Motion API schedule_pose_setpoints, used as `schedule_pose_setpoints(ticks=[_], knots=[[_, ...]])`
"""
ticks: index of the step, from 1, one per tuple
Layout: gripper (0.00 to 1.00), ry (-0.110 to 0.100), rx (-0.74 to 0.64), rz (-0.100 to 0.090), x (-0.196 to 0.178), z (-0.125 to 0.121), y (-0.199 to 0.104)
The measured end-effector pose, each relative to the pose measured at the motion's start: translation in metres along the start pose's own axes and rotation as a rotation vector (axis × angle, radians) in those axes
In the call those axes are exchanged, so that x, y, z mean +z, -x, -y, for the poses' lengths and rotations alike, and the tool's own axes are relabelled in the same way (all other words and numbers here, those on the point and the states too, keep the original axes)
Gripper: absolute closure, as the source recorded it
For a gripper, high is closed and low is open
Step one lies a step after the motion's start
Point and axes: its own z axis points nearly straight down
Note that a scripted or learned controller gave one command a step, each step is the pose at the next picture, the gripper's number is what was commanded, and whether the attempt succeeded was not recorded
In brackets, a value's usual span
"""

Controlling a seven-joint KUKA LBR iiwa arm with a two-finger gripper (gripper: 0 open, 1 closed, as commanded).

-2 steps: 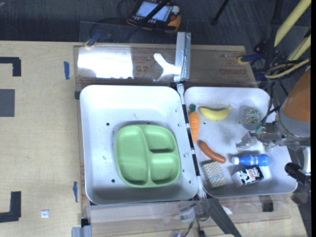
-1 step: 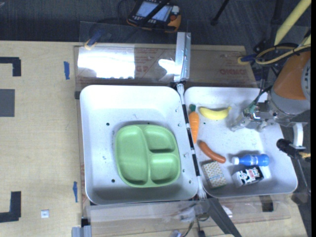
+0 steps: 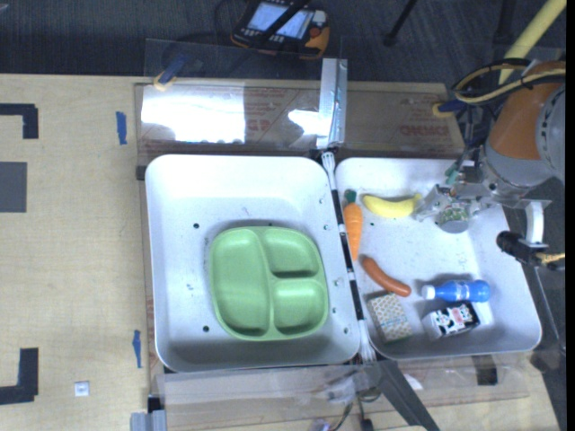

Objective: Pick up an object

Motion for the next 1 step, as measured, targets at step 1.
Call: schedule_pose_setpoints(ticks=[1], knots=[[1.00, 0.003, -0.004, 0.002, -0.0108, -0.0014, -0.0015]])
